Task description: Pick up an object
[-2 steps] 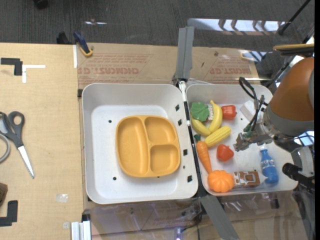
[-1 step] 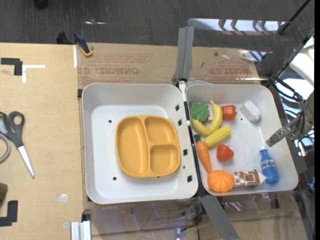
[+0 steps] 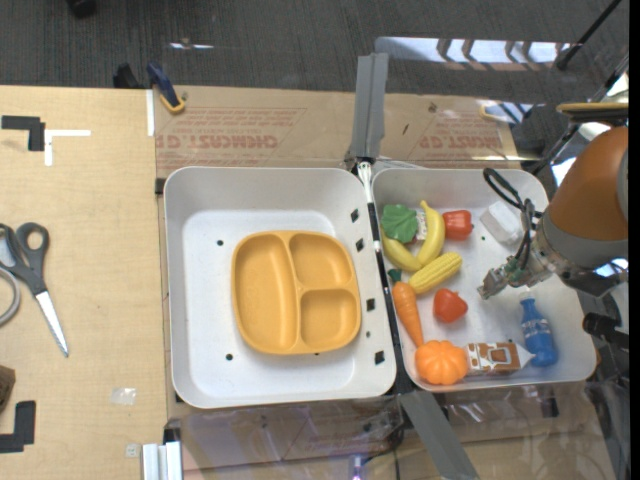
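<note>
The gripper (image 3: 497,284) hangs over the right bin (image 3: 480,180), its opening too small and blurred to tell. A tomato (image 3: 449,306) lies just to its left, a blue bottle (image 3: 537,334) just below it, both apart from it.

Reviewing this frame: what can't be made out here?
- Gripper: too small and cluttered with cables in the camera view to read its state.
- White item in the right bin: partly hidden by the arm.
- Snack bar: label too small to read.
</note>
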Controlling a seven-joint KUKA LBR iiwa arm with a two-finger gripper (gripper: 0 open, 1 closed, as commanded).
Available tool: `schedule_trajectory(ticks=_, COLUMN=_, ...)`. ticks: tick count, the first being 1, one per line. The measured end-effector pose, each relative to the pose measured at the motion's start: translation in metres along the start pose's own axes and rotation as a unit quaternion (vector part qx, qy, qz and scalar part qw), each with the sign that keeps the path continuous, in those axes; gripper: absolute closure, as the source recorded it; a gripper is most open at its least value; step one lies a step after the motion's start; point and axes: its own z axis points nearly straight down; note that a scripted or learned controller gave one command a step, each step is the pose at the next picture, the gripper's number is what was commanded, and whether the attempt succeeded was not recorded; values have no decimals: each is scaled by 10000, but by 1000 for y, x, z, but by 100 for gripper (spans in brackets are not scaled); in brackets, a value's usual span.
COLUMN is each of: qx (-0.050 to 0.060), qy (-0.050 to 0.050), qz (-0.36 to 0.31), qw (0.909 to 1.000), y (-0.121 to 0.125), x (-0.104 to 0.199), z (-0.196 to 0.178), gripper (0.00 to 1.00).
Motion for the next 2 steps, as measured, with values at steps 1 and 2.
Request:
schedule_trajectory(ticks=1, qx=2, qy=-6, qz=1693, qw=9856, y=41, x=29, z=6, gripper=100)
schedule_trajectory(ticks=2, qx=2, qy=-8, qz=1694, qw=9855, y=41, x=29, z=6, gripper=0)
